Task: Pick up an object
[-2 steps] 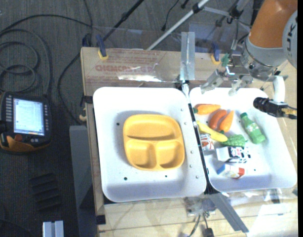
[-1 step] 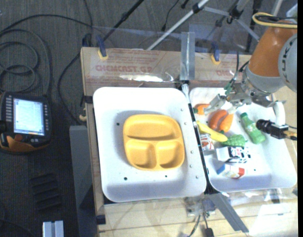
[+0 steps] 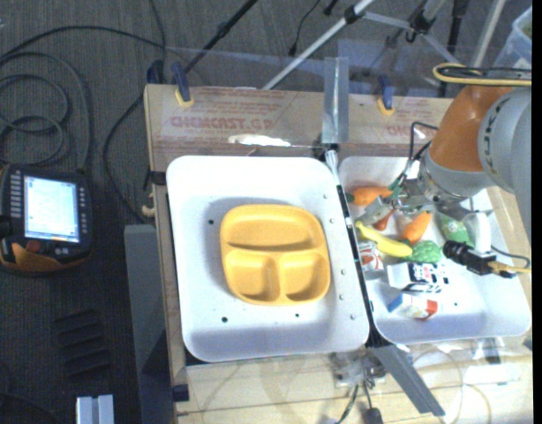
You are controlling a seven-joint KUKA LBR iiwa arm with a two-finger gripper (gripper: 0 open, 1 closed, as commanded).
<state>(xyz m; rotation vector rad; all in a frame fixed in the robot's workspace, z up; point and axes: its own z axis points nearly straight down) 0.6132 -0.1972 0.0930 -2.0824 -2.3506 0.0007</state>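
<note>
Your arm (image 3: pixel 483 140) is in over the right-hand bin (image 3: pixel 509 312) now, orange band showing, wrist bent down toward the heap of toy food. Take the yellow banana (image 3: pixel 383 239) as your marker. The gripper (image 3: pixel 410 203) sits just up and to the right of it, low among the clutter, and I cannot tell from this slant how it is set or whether anything is in it: too much dark hardware and too many small shapes overlap there.

Just right of the banana's upper end lies an orange carrot-like piece (image 3: pixel 416 226), right under the tool. Above the banana sits another orange item (image 3: pixel 370 194), near the bin's back-left corner. At the banana's lower right end you have a green piece (image 3: pixel 425 252), and below that a small box with blue, white and red printing (image 3: pixel 417 288). Far to the banana's left, in the other bin (image 3: pixel 187 263), the yellow divided tray (image 3: pixel 275 253) lies alone.

My read: you're at the descent-and-grasp stage, nothing visibly lifted clear of the pile. The carrot-like piece looks the likeliest target. The next move calls for a firm close on it, then a straight lift, slow enough to check it comes away from the banana and neighbours rather than dragging them along.
</note>
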